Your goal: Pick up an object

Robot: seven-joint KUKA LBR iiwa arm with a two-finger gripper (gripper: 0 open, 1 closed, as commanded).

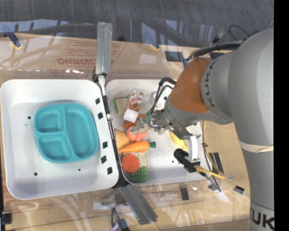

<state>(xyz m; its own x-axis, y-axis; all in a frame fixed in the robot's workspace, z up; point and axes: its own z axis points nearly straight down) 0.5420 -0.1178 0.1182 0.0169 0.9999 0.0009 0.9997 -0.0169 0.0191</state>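
The right bin [159, 88] holds a heap of toy food along its left side. A brown-and-white carton [133, 104] lies at the top of the heap, next to a green piece [120, 104]. Below them are a pink-orange piece [135, 133], an orange carrot [133, 147], a red round piece [130, 162] and a green block [140, 173]. My gripper [143, 124] hangs low over the heap, right at the pink-orange piece and just under the carton. The wrist hides part of a yellow piece [178, 139].
The left bin [14, 100] carries a teal divided plate [66, 132]. A clipped divider wall [106, 124] separates the bins. The grey arm with its orange band [195, 93] covers the right bin's right half. A black cable fitting [184, 159] sits near that bin's lower right.
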